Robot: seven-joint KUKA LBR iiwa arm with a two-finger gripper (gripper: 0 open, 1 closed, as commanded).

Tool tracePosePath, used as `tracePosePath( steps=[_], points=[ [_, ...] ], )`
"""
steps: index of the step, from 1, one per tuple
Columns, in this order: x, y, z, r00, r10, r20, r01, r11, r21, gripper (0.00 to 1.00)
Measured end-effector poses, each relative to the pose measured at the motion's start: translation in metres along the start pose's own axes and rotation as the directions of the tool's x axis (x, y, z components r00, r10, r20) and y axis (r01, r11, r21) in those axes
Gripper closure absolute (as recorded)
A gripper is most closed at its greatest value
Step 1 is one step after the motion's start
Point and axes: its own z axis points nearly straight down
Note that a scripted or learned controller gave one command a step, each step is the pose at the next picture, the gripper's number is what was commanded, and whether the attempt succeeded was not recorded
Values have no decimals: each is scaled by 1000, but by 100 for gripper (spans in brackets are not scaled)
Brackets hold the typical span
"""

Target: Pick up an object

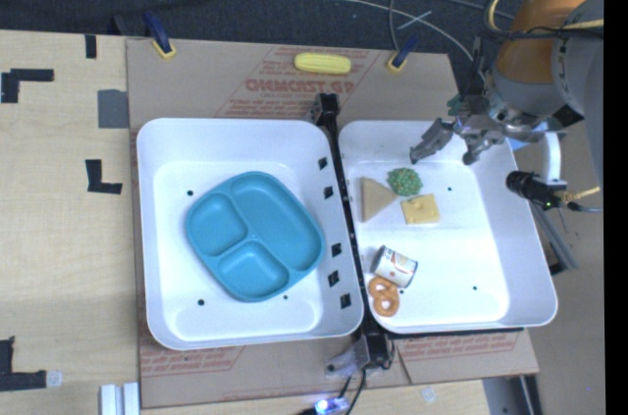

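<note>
From the overhead camera view, the arm is reaching in over the right bin (510, 236), and the gripper (453, 146) is hanging above that bin's far end with its two fingers spread apart and nothing sitting between them. So nothing is being carried: this looks like the approach, with the grasp itself not yet made.

The candidates are all lying in the right bin. The green broccoli piece (403, 180) is sitting nearest, just below and to the left of the open fingers. Touching or nearly touching it on the left is the tan wedge (375, 199), and just beside it on the near side is the yellow cheese block (421, 209). Further toward the near edge, the small can (395, 265) is lying on its side, with the orange ring (384, 296) right against it.

The left bin (157, 236) is holding the blue divided plate (255, 234), well apart from the action.

My read: the broccoli is the likeliest target. The next move is calling for a short shift toward it, a straight descent, then a close, while keeping the fingers clear of the wedge and cheese crowding it.
</note>
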Motion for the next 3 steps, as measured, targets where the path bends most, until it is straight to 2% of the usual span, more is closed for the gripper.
tracePosePath(
  steps=[1,2,3],
  points=[
    [0,3,-8,1000,-3,2,3,1000,-13,0],
    [-4,3,56,1000,-2,3,3,1000,-8,0],
    [-3,4,96,1000,-4,4,4,1000,-14,0]
  ],
)
